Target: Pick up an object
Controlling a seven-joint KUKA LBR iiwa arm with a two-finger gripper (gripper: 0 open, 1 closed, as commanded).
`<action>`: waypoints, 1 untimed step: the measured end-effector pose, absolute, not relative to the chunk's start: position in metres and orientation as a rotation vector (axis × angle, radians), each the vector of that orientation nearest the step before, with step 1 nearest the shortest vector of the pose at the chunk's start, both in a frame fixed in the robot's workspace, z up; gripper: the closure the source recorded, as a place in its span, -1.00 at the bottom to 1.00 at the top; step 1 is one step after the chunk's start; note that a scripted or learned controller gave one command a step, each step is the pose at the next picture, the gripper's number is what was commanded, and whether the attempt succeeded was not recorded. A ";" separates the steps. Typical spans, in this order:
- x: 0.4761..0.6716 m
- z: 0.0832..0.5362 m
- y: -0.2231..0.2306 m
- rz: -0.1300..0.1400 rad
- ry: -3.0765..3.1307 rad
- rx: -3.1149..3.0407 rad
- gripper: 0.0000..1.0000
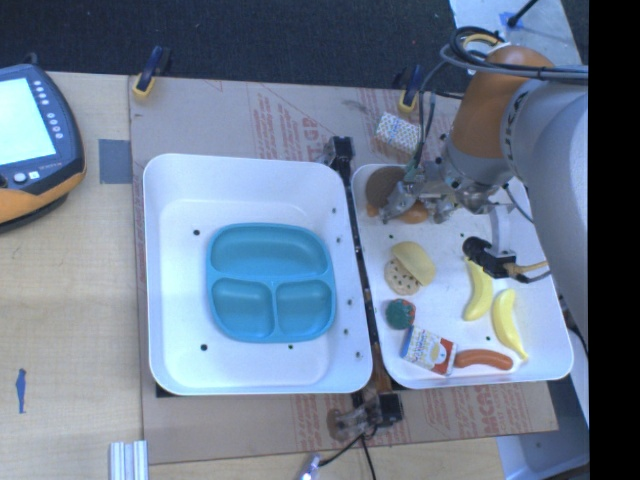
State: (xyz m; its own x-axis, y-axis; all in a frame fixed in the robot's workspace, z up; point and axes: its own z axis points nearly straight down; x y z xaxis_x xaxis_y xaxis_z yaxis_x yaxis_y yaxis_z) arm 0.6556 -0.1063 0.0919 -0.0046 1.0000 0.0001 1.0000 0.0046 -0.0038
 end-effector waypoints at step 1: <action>0.653 0.101 -0.108 0.017 -2.222 -2.206 1.00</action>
State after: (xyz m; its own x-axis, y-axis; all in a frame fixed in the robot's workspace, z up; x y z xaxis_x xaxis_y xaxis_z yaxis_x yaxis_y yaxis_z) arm 0.6534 -0.1082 0.1009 -0.0073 1.0000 -0.0008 0.9999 0.0073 -0.0149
